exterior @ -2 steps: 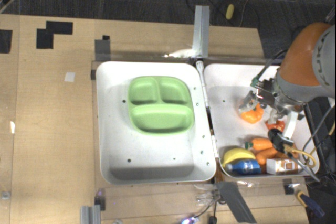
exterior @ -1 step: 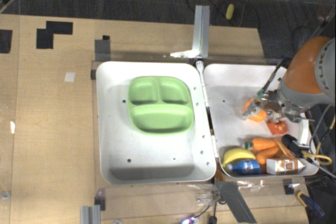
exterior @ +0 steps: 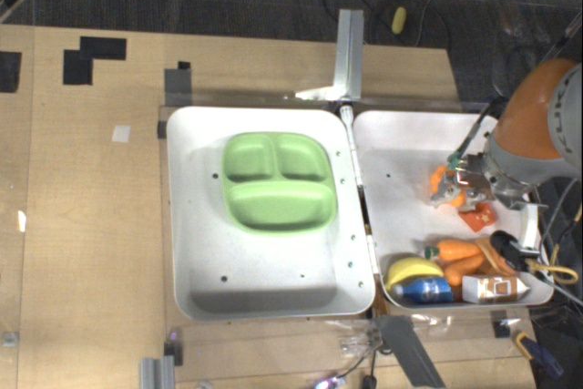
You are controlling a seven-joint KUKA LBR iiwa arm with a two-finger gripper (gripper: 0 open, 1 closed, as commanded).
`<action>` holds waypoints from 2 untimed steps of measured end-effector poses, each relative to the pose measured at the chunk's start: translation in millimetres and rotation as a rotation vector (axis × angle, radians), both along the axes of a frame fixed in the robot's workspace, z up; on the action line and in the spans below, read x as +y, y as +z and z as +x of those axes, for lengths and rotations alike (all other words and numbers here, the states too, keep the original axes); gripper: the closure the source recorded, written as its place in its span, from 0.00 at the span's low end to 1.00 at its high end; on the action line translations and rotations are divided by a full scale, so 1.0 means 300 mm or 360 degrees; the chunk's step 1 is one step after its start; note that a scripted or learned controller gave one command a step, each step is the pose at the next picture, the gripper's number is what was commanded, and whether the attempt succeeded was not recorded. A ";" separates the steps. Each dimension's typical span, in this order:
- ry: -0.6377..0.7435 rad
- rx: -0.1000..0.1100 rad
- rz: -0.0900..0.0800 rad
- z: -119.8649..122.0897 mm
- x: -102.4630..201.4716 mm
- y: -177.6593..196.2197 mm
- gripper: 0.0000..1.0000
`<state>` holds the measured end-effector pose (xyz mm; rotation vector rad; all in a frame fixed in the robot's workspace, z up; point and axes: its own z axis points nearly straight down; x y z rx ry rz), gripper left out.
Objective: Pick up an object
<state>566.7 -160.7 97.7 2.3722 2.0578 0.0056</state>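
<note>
- The nearest candidate for picking is a small orange and red plastic toy piece (exterior: 475,216) in the right shallow white bin (exterior: 401,187). It lies directly under and just beside the pincer (exterior: 463,187), a little toward the near side of the bin.
- A second small orange piece (exterior: 439,179) sits at the left side of the pincer, touching or almost touching it; I cannot tell which.
- The state of the pincer cannot be judged from this slanted view: the tip is mixed with the orange pieces and no object shows clearly inside it.
- Since the red-orange piece is so close below the tip, I judge that the coming move needs only a short descent and little sideways travel. Its long axis is too small and too hidden to read.
- The grey arm with the orange band (exterior: 542,118) reaches in from the right side and covers part of the bin's far right corner.
- Along the near wall of the same bin lies a crowded row: a yellow banana toy (exterior: 412,270), a blue rounded object (exterior: 424,291), orange carrot-shaped toys (exterior: 460,255) and a white small carton (exterior: 492,289). They touch each other and stay apart from the pincer.
- The left white bin (exterior: 196,241) holds a green divided plastic plate (exterior: 278,179), well apart from the pincer.
- Both bins rest side by side on the light wooden table (exterior: 82,223).
</note>
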 end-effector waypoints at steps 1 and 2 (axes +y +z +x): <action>-0.0079 0.0004 -0.0002 0.228 0.100 0.218 1.00; -0.0079 0.0004 -0.0002 0.227 0.100 0.218 0.00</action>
